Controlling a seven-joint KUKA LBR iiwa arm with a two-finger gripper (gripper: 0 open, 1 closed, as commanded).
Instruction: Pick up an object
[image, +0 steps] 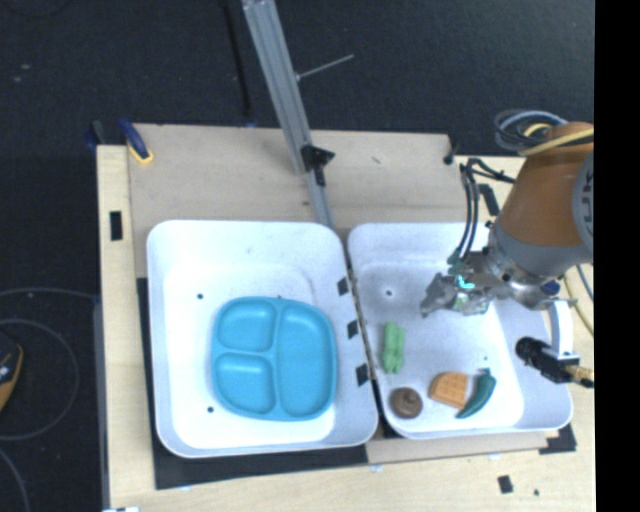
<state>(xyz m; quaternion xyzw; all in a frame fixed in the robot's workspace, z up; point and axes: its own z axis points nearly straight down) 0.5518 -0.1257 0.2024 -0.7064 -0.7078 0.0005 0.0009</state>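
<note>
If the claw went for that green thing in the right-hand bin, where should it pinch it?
Probably across its narrow middle, coming straight down. The green piece lies flat and elongated, running roughly toward and away from the camera, so its long sides offer the shortest span. The bin's wall is close on its left, so that finger has little room. The gripper sits above and right.

The grey arm (545, 215) with its orange band reaches in from the right, wrist angled down and leftward; the claw (443, 297) hangs low, its tip seemingly bare.

Claw (447, 296) hangs above right bin (420, 250), toys below.
</note>
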